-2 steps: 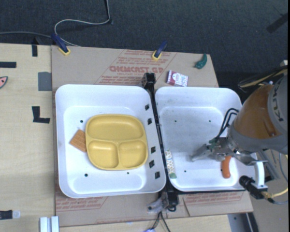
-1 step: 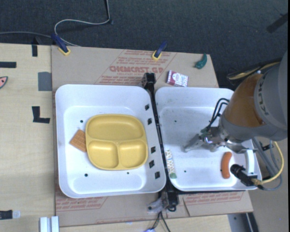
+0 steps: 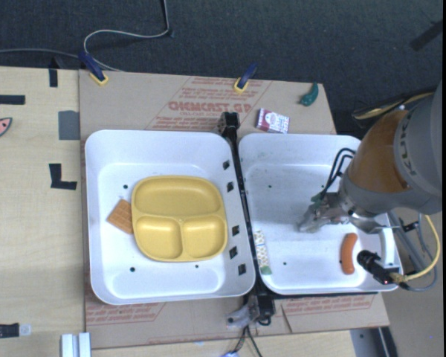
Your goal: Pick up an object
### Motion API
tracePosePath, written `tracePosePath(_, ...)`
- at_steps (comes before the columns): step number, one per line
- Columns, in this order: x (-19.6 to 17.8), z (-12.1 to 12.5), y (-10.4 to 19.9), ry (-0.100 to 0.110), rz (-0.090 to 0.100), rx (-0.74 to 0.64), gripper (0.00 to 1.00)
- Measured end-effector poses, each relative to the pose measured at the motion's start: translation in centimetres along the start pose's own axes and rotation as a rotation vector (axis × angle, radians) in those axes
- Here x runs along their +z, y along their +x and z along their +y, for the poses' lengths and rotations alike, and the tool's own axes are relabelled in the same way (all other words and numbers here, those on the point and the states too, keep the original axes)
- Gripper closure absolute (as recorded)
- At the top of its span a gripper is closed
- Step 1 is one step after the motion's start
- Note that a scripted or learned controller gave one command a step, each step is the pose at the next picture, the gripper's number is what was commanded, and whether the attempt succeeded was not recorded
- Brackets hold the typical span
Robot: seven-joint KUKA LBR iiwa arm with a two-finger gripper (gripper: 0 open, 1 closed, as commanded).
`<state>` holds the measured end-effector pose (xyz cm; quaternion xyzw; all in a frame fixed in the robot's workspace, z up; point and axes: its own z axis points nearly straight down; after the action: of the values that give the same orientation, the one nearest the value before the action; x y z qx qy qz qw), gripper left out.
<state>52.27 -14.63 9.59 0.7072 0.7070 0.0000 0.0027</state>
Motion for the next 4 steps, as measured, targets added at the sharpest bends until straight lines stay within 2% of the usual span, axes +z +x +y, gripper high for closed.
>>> tracePosePath(1,0.0,0.0,0.0,0.0,0.0,0.0,0.0)
tracePosePath(2,-0.9,0.0,0.1,0.001,0.001,0.0,1.0)
tracePosePath(3,-0.9,0.0,0.1,0.001,0.001,-0.001,0.0)
tracePosePath(4,-1.8,0.0,0.1,0.002,0.002,-0.001,1.0)
